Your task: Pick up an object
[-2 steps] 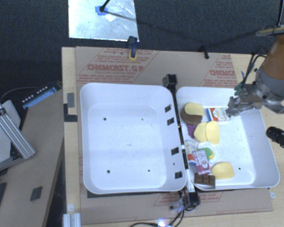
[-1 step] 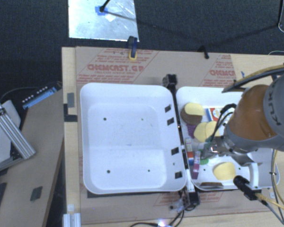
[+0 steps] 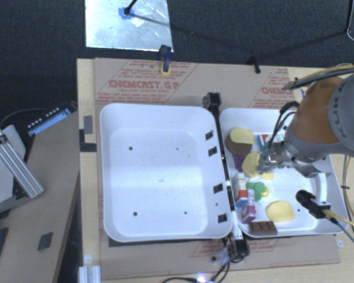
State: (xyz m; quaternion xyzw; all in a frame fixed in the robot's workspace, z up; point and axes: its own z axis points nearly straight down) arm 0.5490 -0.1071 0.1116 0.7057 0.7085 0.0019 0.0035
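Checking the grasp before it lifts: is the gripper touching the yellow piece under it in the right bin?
Cannot tell. In the camera view the gripper overlaps the yellow piece, but the slanted angle shows neither contact nor a gap.

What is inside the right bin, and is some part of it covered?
The right bin holds a yellow piece, a green toy, a brown block and more. The arm covers its upper right part.
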